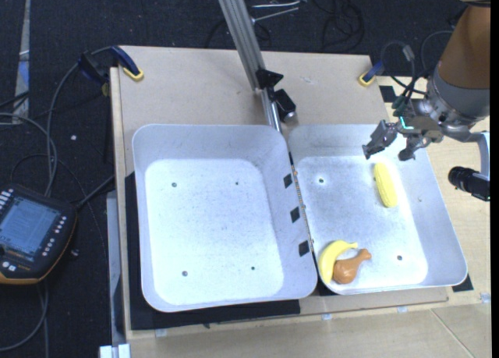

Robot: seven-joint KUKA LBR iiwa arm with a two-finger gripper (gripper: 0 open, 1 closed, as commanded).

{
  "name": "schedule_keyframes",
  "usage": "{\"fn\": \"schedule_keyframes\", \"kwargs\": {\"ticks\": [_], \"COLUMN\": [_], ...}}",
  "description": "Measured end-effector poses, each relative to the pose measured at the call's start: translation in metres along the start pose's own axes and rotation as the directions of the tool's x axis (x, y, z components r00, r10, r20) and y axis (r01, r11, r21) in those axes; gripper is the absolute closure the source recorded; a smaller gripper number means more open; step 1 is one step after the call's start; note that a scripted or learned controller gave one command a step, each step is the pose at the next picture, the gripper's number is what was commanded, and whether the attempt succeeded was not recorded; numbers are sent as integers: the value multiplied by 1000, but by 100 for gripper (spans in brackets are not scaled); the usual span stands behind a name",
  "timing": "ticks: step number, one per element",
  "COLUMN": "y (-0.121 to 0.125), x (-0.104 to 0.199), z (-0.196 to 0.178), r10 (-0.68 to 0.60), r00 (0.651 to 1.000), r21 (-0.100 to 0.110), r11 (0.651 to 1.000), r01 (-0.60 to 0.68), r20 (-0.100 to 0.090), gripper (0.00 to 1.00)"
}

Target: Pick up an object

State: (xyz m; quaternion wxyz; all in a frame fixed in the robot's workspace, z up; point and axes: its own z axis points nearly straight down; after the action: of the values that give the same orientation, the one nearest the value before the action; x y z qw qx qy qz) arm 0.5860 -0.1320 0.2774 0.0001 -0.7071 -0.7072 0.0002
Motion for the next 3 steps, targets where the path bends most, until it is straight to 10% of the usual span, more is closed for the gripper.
{"fn": "schedule_keyframes", "kwargs": {"ticks": [3], "y": [4], "x": [-9], "z": [100], "r10": [0], "r00": [1000], "r21": [3], "r11": [1000], "r01": [0], "r20": [-1], "gripper": [0]}}
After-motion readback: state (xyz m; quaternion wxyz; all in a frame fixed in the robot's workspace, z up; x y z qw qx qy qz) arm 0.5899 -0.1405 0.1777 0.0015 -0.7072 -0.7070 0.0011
